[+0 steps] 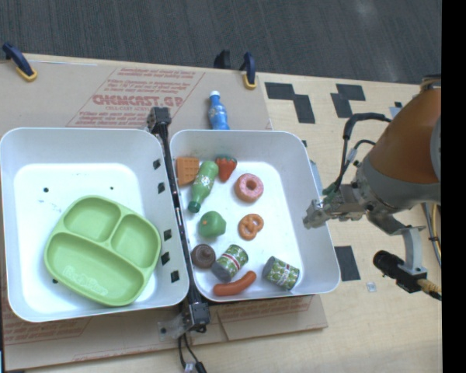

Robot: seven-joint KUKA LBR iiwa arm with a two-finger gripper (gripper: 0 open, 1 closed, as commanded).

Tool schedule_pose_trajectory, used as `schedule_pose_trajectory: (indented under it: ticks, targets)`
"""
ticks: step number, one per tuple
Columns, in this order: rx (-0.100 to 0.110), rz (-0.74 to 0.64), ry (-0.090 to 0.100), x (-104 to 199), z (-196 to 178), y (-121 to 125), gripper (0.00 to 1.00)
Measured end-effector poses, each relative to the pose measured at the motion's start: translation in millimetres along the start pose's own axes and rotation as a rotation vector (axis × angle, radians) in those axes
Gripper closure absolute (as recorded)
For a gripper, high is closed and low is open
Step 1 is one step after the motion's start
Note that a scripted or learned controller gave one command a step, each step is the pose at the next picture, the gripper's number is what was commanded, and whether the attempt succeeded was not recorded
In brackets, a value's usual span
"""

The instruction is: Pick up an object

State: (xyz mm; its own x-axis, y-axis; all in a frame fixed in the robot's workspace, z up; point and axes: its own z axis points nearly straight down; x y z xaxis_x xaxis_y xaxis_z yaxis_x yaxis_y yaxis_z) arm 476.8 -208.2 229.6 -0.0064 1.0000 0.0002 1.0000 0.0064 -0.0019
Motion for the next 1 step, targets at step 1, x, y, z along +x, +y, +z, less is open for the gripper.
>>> schedule_pose_trajectory:
  ticks: [1]
  targets:
    - [-0.004, 0.001, -0.001, -3.4, -24.2, 0.4, 1.0]
